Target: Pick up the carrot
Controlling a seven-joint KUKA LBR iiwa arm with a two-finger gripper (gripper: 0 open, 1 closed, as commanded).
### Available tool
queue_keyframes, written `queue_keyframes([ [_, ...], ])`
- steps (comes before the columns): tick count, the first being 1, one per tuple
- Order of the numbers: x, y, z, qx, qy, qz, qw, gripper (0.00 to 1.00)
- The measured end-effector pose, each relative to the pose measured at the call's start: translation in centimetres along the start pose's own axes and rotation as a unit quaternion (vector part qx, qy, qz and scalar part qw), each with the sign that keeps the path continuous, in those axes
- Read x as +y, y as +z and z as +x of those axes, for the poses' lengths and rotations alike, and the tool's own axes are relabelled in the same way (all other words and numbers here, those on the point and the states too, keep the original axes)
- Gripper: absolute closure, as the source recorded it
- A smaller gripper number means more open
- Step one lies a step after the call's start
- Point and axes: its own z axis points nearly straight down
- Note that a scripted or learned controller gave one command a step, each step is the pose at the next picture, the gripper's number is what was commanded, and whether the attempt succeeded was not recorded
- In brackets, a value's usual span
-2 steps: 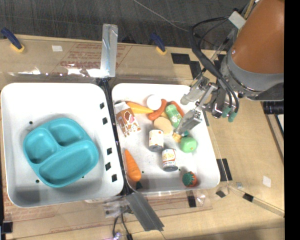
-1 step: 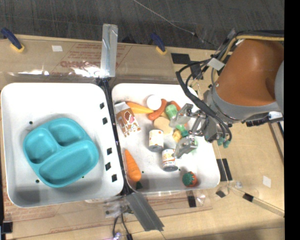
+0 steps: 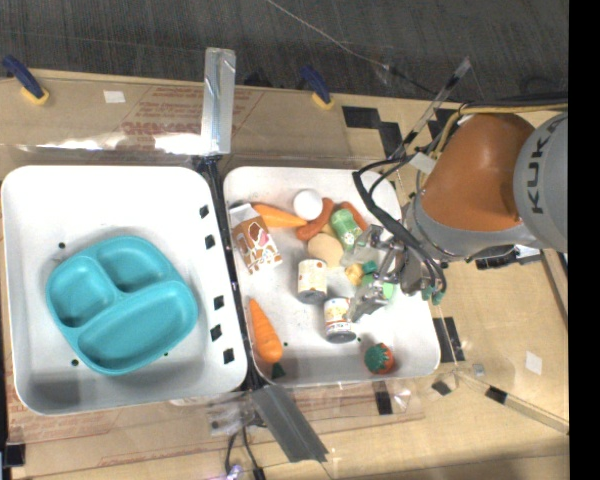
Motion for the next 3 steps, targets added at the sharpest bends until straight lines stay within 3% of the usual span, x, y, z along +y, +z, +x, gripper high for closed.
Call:
queue_keyframes([
  [1, -1.1, 7.9, -3.3, -0.011, 0.009, 0.0, 0.9999, 0.0],
  [2, 0.7, 8.2, -8.7, -0.006, -0.019, 0.0, 0.9998, 0.0],
  [3, 0.8, 7.1, -8.8, -0.008, -0.022, 0.001, 0.9997, 1.0],
])
